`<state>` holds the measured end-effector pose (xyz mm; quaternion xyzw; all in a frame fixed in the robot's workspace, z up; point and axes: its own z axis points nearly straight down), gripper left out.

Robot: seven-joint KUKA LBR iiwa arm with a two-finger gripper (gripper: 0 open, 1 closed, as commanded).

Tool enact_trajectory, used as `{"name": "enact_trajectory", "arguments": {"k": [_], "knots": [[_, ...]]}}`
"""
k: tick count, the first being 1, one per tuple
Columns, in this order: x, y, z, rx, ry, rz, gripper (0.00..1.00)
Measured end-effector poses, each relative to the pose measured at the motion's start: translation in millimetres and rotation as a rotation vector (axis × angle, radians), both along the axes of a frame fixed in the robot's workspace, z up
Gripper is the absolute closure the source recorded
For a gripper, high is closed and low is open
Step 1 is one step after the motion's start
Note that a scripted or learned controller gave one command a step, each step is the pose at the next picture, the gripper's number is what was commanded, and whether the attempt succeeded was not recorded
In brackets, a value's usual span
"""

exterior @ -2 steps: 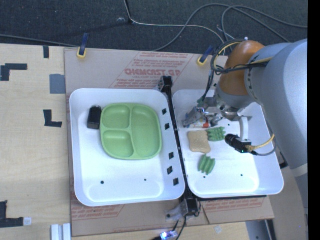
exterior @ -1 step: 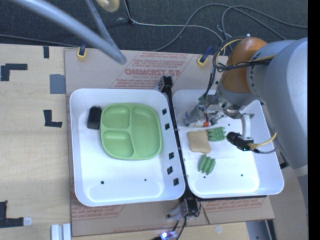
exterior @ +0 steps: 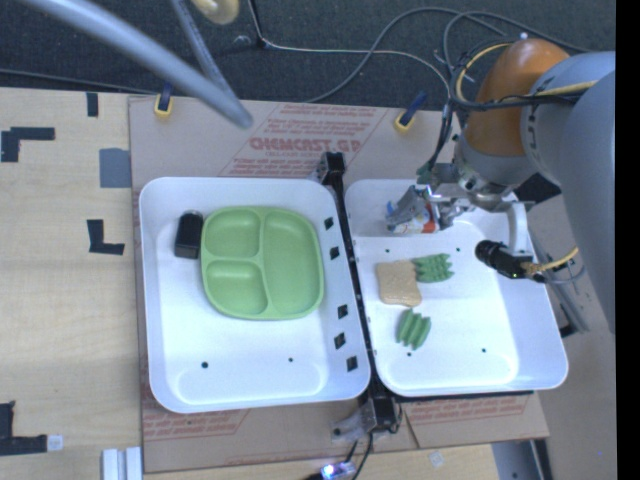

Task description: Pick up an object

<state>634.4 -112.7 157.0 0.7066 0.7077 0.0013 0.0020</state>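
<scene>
My gripper (exterior: pixel 412 211) hangs over the right bin's (exterior: pixel 520 363) far edge; I cannot tell its opening. The tan slice (exterior: pixel 399 282) lies just nearer, long axis near-to-far.

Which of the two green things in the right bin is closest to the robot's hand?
The upper green piece, right of the tan slice, is closest to the hand. The other green piece lies lower, below the slice.
</scene>
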Motion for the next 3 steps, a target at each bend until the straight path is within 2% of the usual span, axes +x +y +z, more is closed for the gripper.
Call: {"name": "enact_trajectory", "arguments": {"k": [1, 2, 3], "knots": [[6.6, 5.3, 45.7, 0.001, 0.001, 0.001, 1.0], [7.0, 5.6, 59.4, 0.001, 0.004, -0.001, 1.0], [-12.9, 44.8, 56.1, 0.002, 0.007, 0.002, 1.0]]}}
